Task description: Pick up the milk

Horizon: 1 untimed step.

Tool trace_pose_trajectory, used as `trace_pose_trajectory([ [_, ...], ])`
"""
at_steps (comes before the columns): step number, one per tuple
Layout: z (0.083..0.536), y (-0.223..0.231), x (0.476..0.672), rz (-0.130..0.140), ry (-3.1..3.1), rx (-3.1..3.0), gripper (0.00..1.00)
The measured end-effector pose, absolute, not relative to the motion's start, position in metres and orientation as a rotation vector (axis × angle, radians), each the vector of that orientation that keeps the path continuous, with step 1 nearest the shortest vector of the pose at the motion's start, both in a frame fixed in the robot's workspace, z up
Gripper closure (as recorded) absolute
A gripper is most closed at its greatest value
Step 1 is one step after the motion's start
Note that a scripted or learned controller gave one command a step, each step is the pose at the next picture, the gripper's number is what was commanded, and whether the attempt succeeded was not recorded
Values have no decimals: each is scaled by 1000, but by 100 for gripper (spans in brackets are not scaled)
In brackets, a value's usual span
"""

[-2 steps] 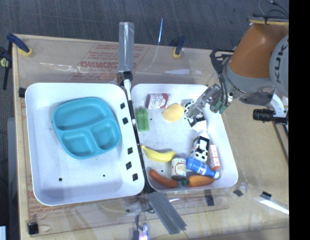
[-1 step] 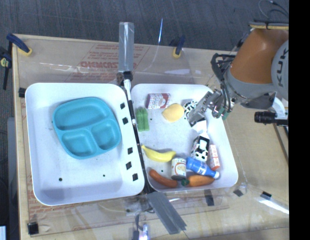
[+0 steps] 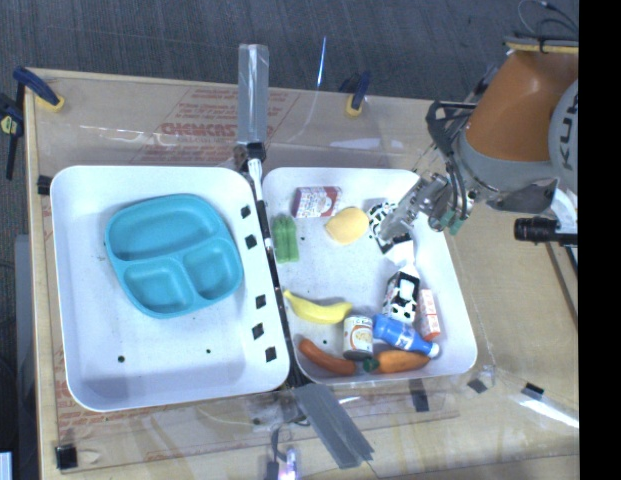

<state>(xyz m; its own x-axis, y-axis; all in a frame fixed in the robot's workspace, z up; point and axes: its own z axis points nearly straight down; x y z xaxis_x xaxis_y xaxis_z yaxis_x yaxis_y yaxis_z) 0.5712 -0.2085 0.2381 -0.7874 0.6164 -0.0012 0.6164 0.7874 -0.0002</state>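
The milk [image 3: 403, 291] is a small cow-patterned carton with a white top. It lies in the right bin [image 3: 320, 268], near the right wall. My gripper [image 3: 394, 231] hangs over the bin's upper right part, tilted down toward the left. Its tip is just above the carton's top end, beside a yellow lemon [image 3: 346, 225]. A black-and-white patch [image 3: 378, 211] shows right behind the gripper; I cannot tell what it is. Nothing shows between the gripper's fingers.
The right bin also holds a red-white packet [image 3: 315, 201], a green piece [image 3: 285, 238], a banana [image 3: 317, 309], a can [image 3: 358, 335], a blue bottle [image 3: 403, 336], a carrot [image 3: 400, 361] and a red sausage [image 3: 325, 358]. A blue divided plate [image 3: 173, 253] lies in the left bin [image 3: 90, 368].
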Motion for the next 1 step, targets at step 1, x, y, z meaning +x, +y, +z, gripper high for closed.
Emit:
trace_pose_trajectory([
  [1,249,-208,572,-1,2969,1018,100],
])
